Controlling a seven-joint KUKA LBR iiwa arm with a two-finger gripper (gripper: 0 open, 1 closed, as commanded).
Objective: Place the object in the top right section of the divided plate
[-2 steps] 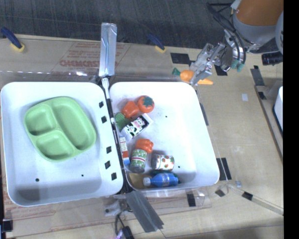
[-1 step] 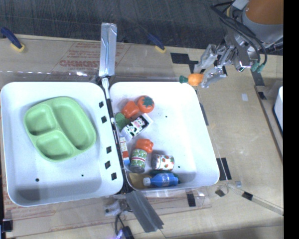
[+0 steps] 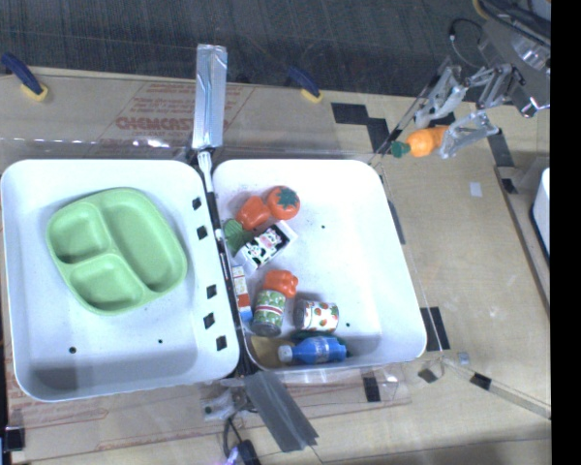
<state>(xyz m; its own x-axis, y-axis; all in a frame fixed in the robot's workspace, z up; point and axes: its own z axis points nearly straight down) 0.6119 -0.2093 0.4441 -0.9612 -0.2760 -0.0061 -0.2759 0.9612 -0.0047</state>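
Note:
A green divided plate (image 3: 116, 250) lies in the left white bin (image 3: 39, 356). It has a large section on its right and two smaller ones on its left. My gripper (image 3: 438, 136) hangs at the upper right, over the bench just beyond the far right corner of the right bin (image 3: 387, 260). Its fingers are shut on a small orange toy carrot with a green tip (image 3: 419, 143), which sticks out to the left of them.
The right bin holds several items along its left and front: a red toy vegetable (image 3: 268, 206), a black-and-white carton (image 3: 267, 247), two small cans (image 3: 269, 310) (image 3: 318, 315) and a blue bottle (image 3: 313, 350). A taped divider (image 3: 211, 211) separates the bins.

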